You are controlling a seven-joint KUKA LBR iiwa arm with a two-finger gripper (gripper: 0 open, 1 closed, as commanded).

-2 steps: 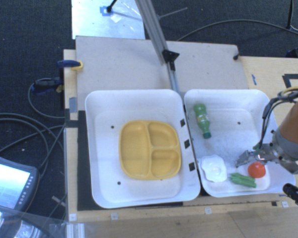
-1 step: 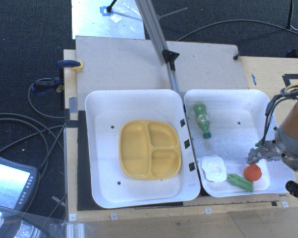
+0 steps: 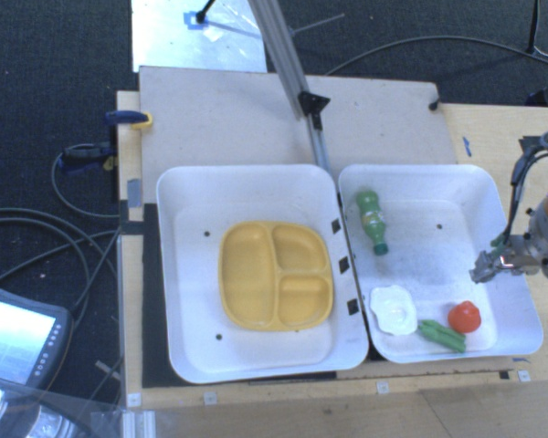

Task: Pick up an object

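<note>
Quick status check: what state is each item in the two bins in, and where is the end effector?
Yellow divided plate: flat in left bin.
Green bottle: lying on its side, right bin.
Fried egg: flat.
Green vegetable: lying beside egg.
Tomato: resting, untouched.
End effector: at right bin's right edge.

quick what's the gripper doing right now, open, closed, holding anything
Gripper: cannot be told; it sits over the right bin's right edge, apart from the tomato and the green bottle, nothing seen in it.
</note>
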